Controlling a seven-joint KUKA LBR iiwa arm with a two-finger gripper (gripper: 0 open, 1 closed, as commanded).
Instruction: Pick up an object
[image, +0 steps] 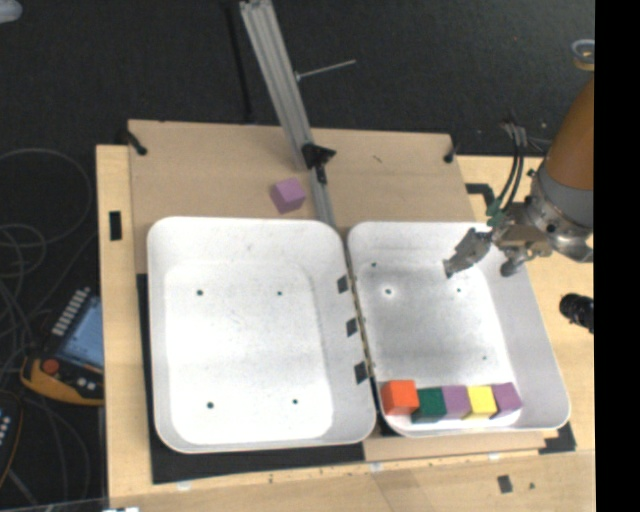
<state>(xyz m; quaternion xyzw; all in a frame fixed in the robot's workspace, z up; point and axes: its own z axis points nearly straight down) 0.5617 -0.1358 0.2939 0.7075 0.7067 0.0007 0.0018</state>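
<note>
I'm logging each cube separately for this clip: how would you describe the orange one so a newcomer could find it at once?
Start at the right bin, the one nearer the arm, and look along its near wall, where five small cubes sit in a row. The orange cube is at the row's left end, closest to the divide between the bins, beside the green cube. It is the only orange one there.
</note>
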